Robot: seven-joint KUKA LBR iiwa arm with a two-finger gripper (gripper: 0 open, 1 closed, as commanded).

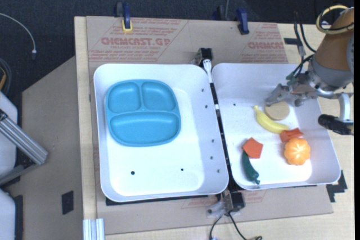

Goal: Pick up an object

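two shallow white bins sit side by side on the bench: the left bin [194, 121] carries a blue three-compartment plastic plate [144, 112] toward its ten o'clock corner, and the right bin [236, 87] gathers its objects toward four o'clock. the grey arm's two-finger gripper [287, 96] hangs over the right bin at about two o'clock, directly above a tan round disc [277, 112], and i cannot tell how far it is open or whether it grips anything. touching the disc at six o'clock lies a yellow banana [269, 121], with a small red piece [291, 134], an orange round fruit [297, 151], an orange-red block [253, 148] and a dark green pepper-like piece [250, 168] nearby.
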